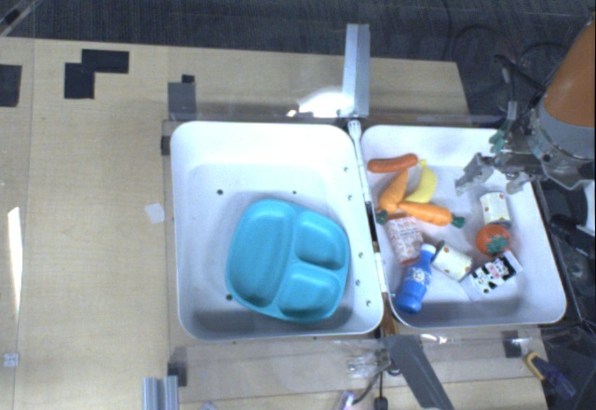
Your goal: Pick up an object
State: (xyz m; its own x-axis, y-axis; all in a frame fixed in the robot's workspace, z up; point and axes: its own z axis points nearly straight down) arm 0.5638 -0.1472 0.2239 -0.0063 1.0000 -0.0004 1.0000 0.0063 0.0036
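The arm (570, 105) is cut off by the frame's right edge, so just its orange band and grey wrist show; the gripper (492, 173) hangs over the upper part of the right bin (545, 306), and its two fingers read as spread apart, with nothing between them, though the metal parts are small and blurred.

The objects lie heaped in the right bin, below and to the left of the jaws; a small white bottle with a label (494, 208) sits just beside the fingers at about 6 o'clock from them, its long axis running roughly 12 to 6; under it lies a red, round fruit-like toy (494, 239), and at 5 o'clock a black and white block (491, 276), its print too small to read.

At 8 to 9 o'clock from the jaws, well apart, lie a red sausage (392, 162) pointing 9 to 3, a yellow banana (425, 183), and two carrots (426, 211) crossing each other; a blue bottle (414, 281) points 1 to 7, partly overlapped by a white box (452, 261) and a pinkish packet (404, 238).

The left bin (191, 212) holds a blue divided plate (289, 259).
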